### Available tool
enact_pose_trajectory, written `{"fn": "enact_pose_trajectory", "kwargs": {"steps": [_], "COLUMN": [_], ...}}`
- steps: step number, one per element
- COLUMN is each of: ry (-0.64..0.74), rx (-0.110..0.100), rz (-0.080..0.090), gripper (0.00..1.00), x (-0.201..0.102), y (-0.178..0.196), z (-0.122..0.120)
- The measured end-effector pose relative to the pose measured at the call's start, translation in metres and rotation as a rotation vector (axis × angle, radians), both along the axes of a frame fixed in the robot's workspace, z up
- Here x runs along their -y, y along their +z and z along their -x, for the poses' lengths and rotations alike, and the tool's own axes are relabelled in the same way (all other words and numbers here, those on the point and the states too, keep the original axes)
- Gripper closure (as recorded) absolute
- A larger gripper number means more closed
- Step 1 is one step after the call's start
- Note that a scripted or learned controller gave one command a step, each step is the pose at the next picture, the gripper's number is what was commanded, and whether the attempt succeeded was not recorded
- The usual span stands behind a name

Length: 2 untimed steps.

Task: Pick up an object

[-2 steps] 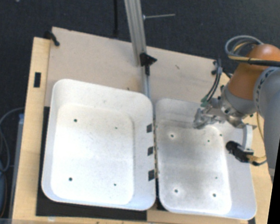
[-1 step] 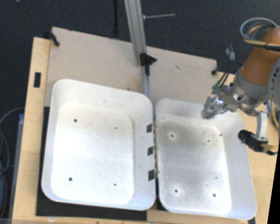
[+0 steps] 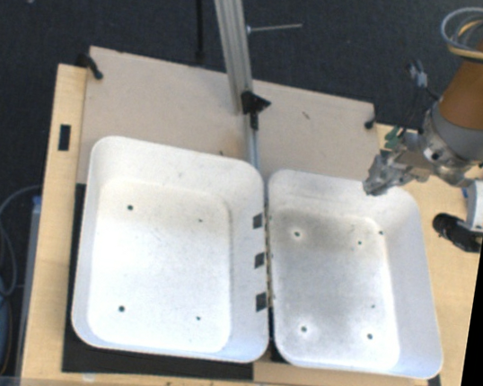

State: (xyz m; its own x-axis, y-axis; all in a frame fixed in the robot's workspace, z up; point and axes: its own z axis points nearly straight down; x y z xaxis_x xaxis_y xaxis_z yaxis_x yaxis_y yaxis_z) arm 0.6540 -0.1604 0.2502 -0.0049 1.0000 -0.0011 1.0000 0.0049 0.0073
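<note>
White bins lie side by side on a tan bench (image 3: 56,204): left bin (image 3: 169,249) and right bin (image 3: 351,278), touching along a dark clipped seam. Gripper (image 3: 377,184) hangs over the right bin's far right corner, carried by the arm (image 3: 470,97); finger state cannot be told. No object to pick up can be made out in either bin. Metal rail (image 3: 234,41) slants behind the bins.

The arm (image 3: 468,96) is showing an orange band above a grey wrist, a looping grey cable at its top, and a small grey metal gripper (image 3: 377,185) with 2 fingers.
</note>
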Motion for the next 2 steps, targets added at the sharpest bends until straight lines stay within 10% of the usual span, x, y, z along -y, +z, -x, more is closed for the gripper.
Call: {"fn": "enact_pose_trajectory", "kwargs": {"steps": [2], "ry": [0.002], "rx": [-0.007], "rz": [-0.002], "gripper": [1.0], "x": [-0.054], "y": [0.033], "z": [0.023]}}
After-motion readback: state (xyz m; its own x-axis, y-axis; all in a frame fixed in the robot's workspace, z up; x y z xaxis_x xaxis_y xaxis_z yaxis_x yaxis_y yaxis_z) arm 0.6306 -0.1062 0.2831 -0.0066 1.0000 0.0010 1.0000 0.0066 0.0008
